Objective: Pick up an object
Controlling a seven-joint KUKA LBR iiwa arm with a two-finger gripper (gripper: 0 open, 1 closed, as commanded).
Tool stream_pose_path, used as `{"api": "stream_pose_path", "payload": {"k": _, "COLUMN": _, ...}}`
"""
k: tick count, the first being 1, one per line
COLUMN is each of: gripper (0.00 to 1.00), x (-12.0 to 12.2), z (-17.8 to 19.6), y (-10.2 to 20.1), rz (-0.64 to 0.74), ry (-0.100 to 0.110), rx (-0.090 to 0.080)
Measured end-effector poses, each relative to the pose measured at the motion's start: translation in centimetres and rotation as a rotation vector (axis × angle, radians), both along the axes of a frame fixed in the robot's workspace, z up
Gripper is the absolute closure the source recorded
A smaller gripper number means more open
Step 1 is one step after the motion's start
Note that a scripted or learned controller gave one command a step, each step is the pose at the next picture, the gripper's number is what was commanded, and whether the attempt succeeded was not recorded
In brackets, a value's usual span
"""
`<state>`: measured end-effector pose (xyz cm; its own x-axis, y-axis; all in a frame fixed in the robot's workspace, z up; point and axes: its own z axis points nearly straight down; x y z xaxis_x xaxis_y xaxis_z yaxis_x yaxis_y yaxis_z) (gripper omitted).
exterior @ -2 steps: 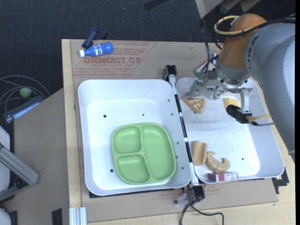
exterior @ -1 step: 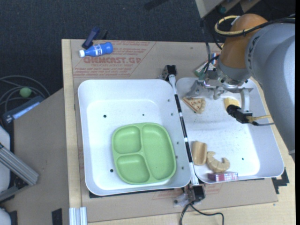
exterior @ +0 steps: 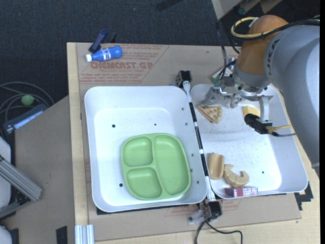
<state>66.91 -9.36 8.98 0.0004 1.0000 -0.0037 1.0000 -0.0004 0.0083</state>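
Currently pincer (exterior: 231,96) low at right bin's (exterior: 269,184) far edge, just beside pizza slice (exterior: 211,113); its opening cannot be told. Green tray (exterior: 155,165) in left bin (exterior: 101,136).

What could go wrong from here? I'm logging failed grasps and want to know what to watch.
The gripper sits at the right bin's far corner beside the pizza-like wedge; it may hit the bin wall or the divider. The flat wedge could slide away rather than lift. The banana-like piece nearby might get knocked.
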Motion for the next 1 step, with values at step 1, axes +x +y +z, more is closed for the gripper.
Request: {"api": "stream_pose_path", "payload": {"k": 1, "gripper": 0.00, "x": -0.01, "z": -0.05, "y": -0.34, "rz": -0.001, "ry": -0.001, "rx": 0.001}}
